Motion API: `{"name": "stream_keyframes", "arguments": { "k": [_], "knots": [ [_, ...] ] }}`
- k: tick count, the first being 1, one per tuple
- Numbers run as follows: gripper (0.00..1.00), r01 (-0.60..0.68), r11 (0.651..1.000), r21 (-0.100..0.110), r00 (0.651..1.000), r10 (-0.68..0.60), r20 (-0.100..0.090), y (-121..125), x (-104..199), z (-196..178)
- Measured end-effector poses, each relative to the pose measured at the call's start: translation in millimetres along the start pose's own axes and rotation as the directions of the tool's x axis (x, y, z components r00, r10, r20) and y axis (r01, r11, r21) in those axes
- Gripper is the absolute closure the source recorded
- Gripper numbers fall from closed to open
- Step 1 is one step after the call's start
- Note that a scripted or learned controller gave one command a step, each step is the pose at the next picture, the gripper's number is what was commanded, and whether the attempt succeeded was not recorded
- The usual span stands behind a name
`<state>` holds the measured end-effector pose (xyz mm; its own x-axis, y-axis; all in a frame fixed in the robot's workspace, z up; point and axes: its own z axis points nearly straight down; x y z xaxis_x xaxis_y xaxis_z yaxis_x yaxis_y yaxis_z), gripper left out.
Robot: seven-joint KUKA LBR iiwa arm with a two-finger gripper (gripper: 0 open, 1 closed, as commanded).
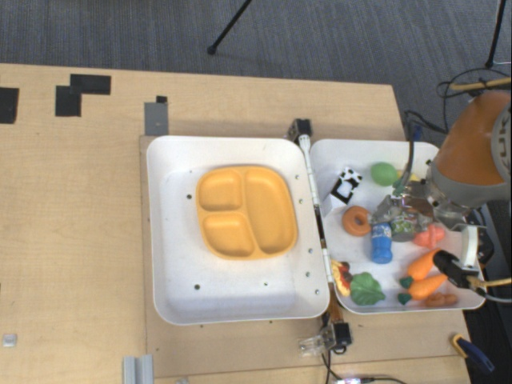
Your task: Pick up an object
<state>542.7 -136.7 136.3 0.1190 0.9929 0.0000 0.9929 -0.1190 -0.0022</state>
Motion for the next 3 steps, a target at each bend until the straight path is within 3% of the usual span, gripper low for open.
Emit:
{"name": "stream_keyframes", "arguments": {
  "k": [1, 2, 3],
  "knots": [
    [0.00, 0.275, 0.961, -0.018, 0.962, -0.275, 0.004, 14.5, 8.8, 41.3],
    [1.00, 0.276, 0.961, -0.032, 0.961, -0.276, 0.011, 17.7, 9.4, 30.9],
    [1.00, 0.302, 0.953, -0.008, 0.953, -0.302, 0.002, 3.4, 74.6, -86.4]
  ]
}}
